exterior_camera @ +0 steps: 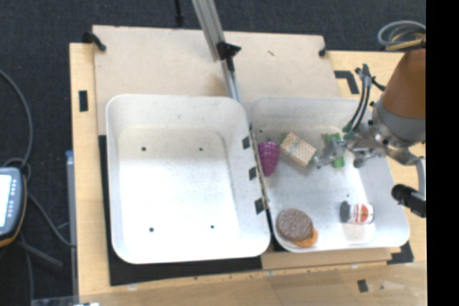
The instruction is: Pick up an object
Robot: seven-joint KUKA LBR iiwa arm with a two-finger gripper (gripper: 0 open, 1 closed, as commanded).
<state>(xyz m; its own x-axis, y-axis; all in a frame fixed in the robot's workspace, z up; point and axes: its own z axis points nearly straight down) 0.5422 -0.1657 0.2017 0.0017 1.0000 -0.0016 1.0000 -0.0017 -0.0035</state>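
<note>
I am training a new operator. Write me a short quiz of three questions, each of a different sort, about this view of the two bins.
1. True or false: the purple object lies in the left bin.
2. Which thing lies nearest the claw? A) the round brown object B) the tan block C) the red and white object
3. Fill in: a small ____ object sits right by the claw.

Key: 1 false, it lies in the right bin, by its left wall. 2 B. 3 green.
</note>
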